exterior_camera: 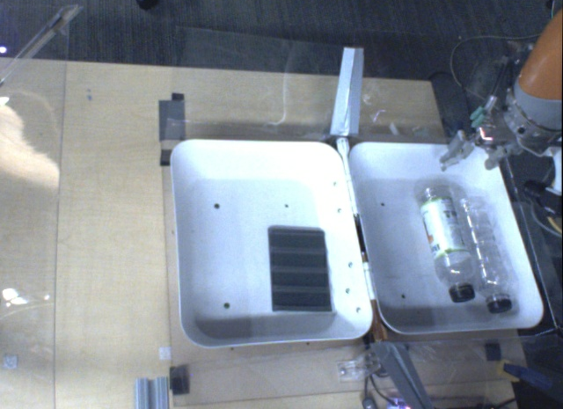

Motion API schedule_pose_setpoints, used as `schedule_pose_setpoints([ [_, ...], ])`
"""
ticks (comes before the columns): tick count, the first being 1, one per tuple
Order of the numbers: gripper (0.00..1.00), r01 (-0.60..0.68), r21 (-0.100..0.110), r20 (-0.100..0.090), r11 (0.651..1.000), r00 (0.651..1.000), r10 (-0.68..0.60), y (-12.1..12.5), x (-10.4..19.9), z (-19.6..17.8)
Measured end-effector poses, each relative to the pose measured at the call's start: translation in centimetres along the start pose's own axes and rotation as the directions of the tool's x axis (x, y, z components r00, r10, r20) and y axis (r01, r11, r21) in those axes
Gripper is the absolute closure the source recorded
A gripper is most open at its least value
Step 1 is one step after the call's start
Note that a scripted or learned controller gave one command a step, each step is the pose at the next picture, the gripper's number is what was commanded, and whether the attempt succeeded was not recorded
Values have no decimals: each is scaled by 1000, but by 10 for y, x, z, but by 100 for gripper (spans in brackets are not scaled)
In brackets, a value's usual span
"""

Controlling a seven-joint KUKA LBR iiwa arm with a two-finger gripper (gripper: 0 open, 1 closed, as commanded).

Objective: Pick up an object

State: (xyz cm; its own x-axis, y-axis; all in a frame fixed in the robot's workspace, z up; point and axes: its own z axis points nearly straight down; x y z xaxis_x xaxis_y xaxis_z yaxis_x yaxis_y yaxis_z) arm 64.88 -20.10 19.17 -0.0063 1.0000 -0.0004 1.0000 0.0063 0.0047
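Two bottles (462, 244) (right bin (387, 222))

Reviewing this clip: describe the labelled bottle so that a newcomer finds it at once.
Look in the right-hand shallow white bin. Two clear plastic bottles lie side by side there, black caps toward the bin's near edge. The one meant is the clear plastic bottle with the white and green label, nearer the bin's middle; its neighbour, the bare clear plastic bottle, carries no label.

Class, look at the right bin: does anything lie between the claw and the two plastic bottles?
Nothing visible does. The claw sits above the right bin's far corner, and bare white floor separates it from the bottles lying side by side.
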Motion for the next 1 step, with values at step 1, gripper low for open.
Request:
schedule_pose_setpoints([
  [1,0,320,-1,0,947,947,-320,-22,-3,100],
])
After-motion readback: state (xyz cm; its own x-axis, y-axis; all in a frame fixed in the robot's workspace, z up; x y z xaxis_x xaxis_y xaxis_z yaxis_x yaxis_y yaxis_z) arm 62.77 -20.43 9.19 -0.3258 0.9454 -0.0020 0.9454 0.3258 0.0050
